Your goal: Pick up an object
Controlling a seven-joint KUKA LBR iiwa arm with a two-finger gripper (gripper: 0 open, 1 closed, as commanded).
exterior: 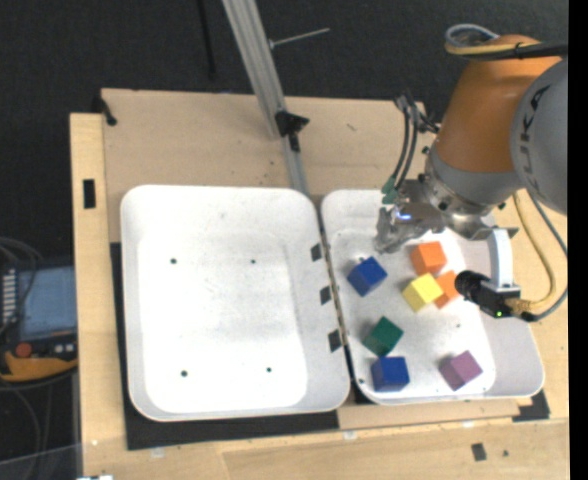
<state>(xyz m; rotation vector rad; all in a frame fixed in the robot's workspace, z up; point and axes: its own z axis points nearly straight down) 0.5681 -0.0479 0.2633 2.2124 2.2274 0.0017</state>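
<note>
A: Gripper [396, 230]?
B: Low over the far left part of the right bin [519, 353], under the grey and orange arm [494, 118]. Open or closed, cannot tell; too small and dark there. Nothing seen between the tips.

A: Nearest blocks?
B: Blue block [367, 275] just below and left of the gripper, close but apart. Orange block [429, 256] just to the right of the gripper, partly tucked under the wrist hardware.

A: Further out?
B: Yellow block [424, 291] below the orange one, touching a second orange block [446, 286] at its right side. Green block [382, 336] nearer the front, by the bin's left wall. Second blue block [390, 372] just in front of the green one, near the front left corner. Purple block [460, 368] toward the front right, apart from the rest.

A: Anything beside the blocks?
B: Small black and white fitting [494, 288] hanging off the wrist over the right side of the bin, with a yellow cable.

A: And beyond that bin?
B: Left bin [154, 218] alongside, walls touching at the middle. Both on a tan bench [174, 128]. Metal pole [259, 58] slanting up from behind the bins. Handheld controller [34, 318] with a screen off the bench at far left.
</note>
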